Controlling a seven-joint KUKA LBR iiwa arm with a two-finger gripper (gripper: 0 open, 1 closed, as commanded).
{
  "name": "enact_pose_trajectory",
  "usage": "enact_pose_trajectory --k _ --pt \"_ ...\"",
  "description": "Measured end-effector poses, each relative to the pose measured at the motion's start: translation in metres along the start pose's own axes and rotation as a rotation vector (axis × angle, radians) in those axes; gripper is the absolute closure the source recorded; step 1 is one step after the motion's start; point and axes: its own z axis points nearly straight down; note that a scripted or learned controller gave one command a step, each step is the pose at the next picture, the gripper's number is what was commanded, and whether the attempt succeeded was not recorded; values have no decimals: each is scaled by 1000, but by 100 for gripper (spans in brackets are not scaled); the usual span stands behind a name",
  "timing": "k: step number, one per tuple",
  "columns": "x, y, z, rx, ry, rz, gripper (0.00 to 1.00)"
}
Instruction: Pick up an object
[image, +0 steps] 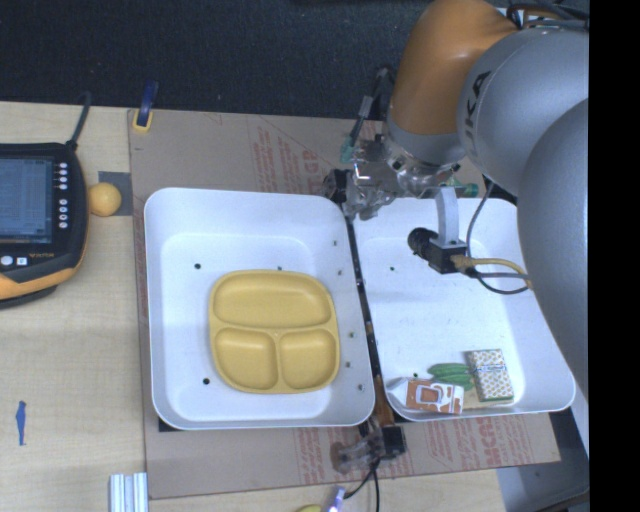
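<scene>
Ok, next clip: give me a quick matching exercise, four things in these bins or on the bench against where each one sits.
Things:
1. yellow divided tray
2. small patterned box
3. yellow ball
4. gripper

Places:
A. on the bench, left of the left bin
B. near corner of the right bin
C. over the far end of the rim where the bins meet
D. middle of the left bin

Pairs: 1-D, 2-B, 3-A, 4-C

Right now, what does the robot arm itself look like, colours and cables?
The arm has bulky, rounded grey segments with an orange band above the wrist. Metal fittings cluster at the gripper end, and a black cable loops below a small black fitting.
</scene>
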Motion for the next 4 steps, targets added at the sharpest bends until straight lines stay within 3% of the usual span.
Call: enact_pose_trajectory --k 1,2,3,4 --pt "-75 -13 -14 0 0 5 100" --pt "-13 5 8 -2 -1 0 100" --pt "-49 11 -1 -3 0 4 100" --pt "49 12 1 -2 0 0 100"
